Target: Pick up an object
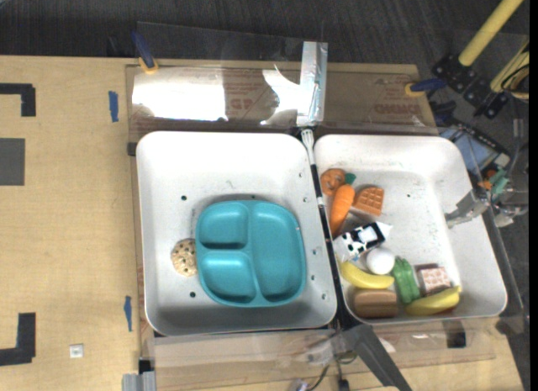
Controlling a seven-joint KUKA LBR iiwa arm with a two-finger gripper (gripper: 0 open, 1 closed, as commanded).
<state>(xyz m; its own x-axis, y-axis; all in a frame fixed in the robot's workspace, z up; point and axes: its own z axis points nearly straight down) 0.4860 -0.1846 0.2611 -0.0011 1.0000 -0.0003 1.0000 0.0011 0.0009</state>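
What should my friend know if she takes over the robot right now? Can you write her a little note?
Gripper: at the right edge of the right bin, over bare bin floor; no toy is seen in it, and open or shut is unclear.
Things: carrot, waffle, cow toy, white egg, two bananas and a hot dog crowd the right bin's near-left part. Teal tray and cookie lie in the left bin.
Done: nothing picked up.
Left: grab one toy and lift it.

You see a tray [250, 250] and cookie [184, 257] in the left bin [168, 162]; toy food [370, 255] crowds the right bin's [437, 171] near-left corner.
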